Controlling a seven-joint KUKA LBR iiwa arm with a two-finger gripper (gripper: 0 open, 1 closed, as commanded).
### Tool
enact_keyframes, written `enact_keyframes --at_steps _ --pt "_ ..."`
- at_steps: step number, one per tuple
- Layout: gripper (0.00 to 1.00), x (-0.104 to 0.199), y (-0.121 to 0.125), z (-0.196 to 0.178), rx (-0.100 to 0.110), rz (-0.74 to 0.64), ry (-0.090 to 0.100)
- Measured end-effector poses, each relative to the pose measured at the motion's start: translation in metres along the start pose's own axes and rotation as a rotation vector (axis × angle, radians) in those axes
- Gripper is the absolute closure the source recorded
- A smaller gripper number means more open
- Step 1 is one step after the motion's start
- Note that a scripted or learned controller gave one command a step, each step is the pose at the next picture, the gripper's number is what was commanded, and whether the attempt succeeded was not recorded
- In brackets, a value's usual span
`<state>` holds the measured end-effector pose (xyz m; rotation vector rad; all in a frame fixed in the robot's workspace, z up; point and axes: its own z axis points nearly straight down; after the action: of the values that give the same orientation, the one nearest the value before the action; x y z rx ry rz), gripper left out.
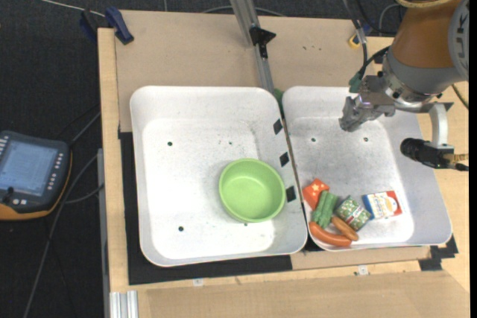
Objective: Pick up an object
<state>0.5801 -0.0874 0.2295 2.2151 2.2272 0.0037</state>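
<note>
Your targets, a small heap of toy food (344, 214) with an orange sausage, sit at the near edge of the right white plastic bin (417, 190), while the dark two-finger gripper (356, 118) hovers above the far end carrying nothing, its opening impossible to judge, so you're at the approach step and next need a descent toward that pile.

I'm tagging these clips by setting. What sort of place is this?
Most likely a robotics lab bench. A grey and orange robot arm reaches over two shallow white plastic bins on a plywood bench, and a handheld control pendant lies on dark carpet beside it.
</note>
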Motion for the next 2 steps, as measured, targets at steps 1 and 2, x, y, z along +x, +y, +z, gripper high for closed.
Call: enact_keyframes --at_steps 1,2 --pt "1.00 0.049 0.015 -0.010 0.000 0.000 0.000" --pt "1.00 0.104 0.020 0.001 0.002 0.001 0.000"
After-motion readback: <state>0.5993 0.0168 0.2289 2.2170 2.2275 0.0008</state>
